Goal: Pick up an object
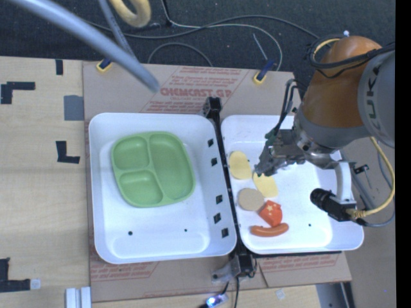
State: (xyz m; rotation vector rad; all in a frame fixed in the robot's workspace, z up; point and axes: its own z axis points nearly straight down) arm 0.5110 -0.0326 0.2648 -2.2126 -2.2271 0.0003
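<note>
The right bin [321,236] holds several small toy foods. A pale yellow piece [239,165] lies near its left wall, and another yellow piece [266,185] lies just right of it. Below them sit a tan round piece [250,199], a red tomato-like piece [271,213] and a red sausage [268,230]. My gripper [264,167] hangs low over the bin, its tips just above the second yellow piece and right of the first. Nothing shows between its fingers.
The left bin [103,223] holds a green three-compartment plate [153,168]. A black divider with clips [221,191] runs between the bins. The arm's orange and grey body [340,101] covers the right bin's far right part. Cables lie behind the bins.
</note>
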